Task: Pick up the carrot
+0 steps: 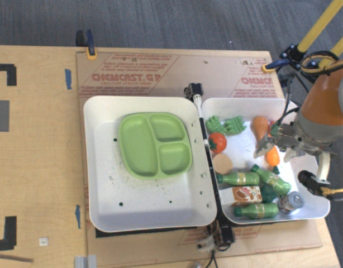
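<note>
Camera view, looking down at a slant: the grey arm with its orange band reaches in from the right, its pincer (270,144) hanging low in the right-hand bin (238,104). Whether the fingers stand open or closed cannot be told from here, and nothing is seen held between them.

The carrot (260,127) lies just up and left of the pincer, very near it, its thick end toward the far wall of the bin. A small orange fruit (272,157) sits just below the pincer.

By the look of it, the approach is nearly done and the grasp itself not yet made. The next move would call for a short shift up and left to centre over the carrot, then a descent and a squeeze across its narrow width.

Room is tight. Left of the pincer lie a green leafy toy (227,125), a tomato (217,142) and a pale round piece (222,163); below it, green bottles (239,178) crowd the floor. The bare white floor between carrot and right wall offers the clearest entry. The left bin (99,149), well off to the left, holds a green divided plate (155,144).
</note>
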`<state>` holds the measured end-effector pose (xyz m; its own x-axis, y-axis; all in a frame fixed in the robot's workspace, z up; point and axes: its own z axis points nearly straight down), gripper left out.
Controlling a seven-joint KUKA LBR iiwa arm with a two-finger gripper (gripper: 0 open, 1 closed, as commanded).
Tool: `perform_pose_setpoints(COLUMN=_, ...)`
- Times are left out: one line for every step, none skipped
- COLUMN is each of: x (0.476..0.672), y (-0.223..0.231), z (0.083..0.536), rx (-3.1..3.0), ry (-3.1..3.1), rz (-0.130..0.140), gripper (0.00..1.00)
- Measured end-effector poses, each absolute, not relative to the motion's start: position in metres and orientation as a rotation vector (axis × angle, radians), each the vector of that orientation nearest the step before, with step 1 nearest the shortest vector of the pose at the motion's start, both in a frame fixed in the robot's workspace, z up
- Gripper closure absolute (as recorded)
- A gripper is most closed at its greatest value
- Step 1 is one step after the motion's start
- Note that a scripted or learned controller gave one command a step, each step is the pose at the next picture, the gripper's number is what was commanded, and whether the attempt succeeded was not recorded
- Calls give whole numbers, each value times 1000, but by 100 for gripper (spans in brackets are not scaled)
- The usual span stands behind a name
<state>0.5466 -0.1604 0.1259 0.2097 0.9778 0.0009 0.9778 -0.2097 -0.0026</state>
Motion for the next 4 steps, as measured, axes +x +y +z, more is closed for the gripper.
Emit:
perform_pose_setpoints(x=557, y=-192, z=90, rx=-2526, ry=-1866, rz=-8, gripper=0)
perform_pose_setpoints(x=560, y=-191, z=101, rx=-2530, ry=-1872, rz=-18, gripper=100)
perform_pose_setpoints(x=486, y=-161, z=92, rx=-2367, ry=-2099, rz=-18, gripper=100)
perform_pose_setpoints(x=480, y=-70, z=185, rx=-2443, ry=-1974, rz=-1, gripper=100)
